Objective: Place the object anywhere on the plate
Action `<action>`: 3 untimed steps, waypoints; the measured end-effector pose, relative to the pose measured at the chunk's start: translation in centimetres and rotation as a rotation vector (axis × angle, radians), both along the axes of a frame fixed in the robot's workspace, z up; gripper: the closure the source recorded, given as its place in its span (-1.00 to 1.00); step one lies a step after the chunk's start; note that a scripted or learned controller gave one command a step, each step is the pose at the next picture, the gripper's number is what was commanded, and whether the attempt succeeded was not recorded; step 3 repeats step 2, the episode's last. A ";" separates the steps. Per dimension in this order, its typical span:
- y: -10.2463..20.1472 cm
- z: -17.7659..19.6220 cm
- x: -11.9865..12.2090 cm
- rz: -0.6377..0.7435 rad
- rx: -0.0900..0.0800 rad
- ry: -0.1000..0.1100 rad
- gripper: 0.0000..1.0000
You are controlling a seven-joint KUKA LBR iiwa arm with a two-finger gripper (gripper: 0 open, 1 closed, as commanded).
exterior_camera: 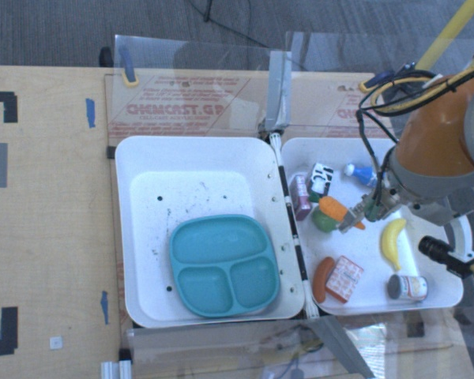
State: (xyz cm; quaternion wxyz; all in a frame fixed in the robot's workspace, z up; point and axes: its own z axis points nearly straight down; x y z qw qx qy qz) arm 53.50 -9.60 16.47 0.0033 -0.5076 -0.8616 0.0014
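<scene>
1. Gripper first: it hangs low in the right bin at the end of the grey arm with the orange band, its tip just beside the carrot; whether it is released or clenched I cannot tell
2. Left bin, white and shallow, bears the plate and some dark specks on its floor
3. Right bin sits just beside it and bears all the small items
4. Teal plate, with three compartments, lies at the near right of the left bin, nothing on it
5. Yellow banana lies near the right side of the right bin
6. Small white bottle with a grey cap lies on its side, just below the banana
7. Red and white packet lies beside a brown sausage-like piece
8. Orange carrot with a green end, nearest the claw, rests in the right bin, well apart from the plate
9. Dark purple can, a black and white piece and a small blue item lie toward the far side
</scene>
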 end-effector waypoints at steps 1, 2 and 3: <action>8.0 1.6 -0.3 0.163 0.000 -0.001 1.00; 15.6 1.6 -1.0 0.335 0.001 0.000 1.00; 15.6 1.6 -1.0 0.335 0.001 0.000 1.00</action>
